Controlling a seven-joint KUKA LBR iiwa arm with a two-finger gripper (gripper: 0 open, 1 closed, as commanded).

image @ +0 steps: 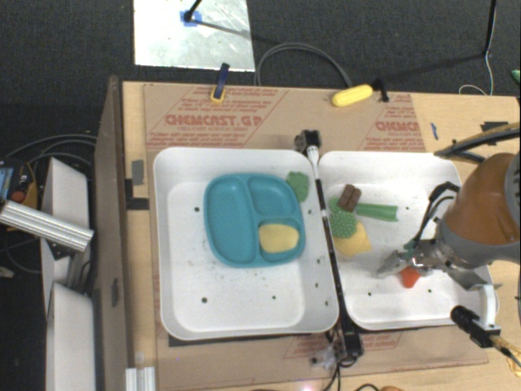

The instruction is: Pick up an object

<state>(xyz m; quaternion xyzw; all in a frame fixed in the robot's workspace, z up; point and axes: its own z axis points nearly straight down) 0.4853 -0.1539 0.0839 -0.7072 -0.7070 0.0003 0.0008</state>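
My gripper (pixel 396 264) reaches into the right bin (pixel 440 173) from the right, low over its floor. A small red-orange object (pixel 409 278) lies just below and right of the gripper tip, very close to it; whether they touch I cannot tell. Left of the gripper sits a yellow pineapple-like toy (pixel 350 236) with a green top. A brown block (pixel 349 196) and a green stick (pixel 378 212) lie further back in the same bin.
The left bin (pixel 183 300) holds a blue divided plate (pixel 232 218) with a yellow lump (pixel 278 237) on it and a green item (pixel 298 186) at its far right corner. A black divider bar (pixel 324 218) separates the bins. A yellow clamp (pixel 352 96) sits on the board behind.
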